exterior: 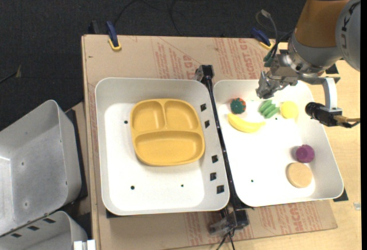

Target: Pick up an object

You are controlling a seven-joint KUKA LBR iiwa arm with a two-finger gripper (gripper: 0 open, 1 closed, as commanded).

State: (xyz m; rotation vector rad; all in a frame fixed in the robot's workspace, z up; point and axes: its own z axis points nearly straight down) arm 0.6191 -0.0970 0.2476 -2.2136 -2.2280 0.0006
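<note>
Arm entered from the right; gripper [265,93] hung over the upper part of the right bin [321,186]. Whether the pincer was open or closed could not be told from this angle, and nothing was seen between its tips.

Candidate objects in the right bin: green piece [267,108] just below the gripper tip, yellow lemon-like piece [289,109] touching or just beside it, red-and-green piece [238,105] to the left, yellow banana [246,124] below those. Well apart, toward the near right corner: purple piece [304,153] and tan round disc [299,175].

Left bin [114,186] held a yellow divided plate [167,132]. A black clamp strip [217,145] ran between the bins.
</note>
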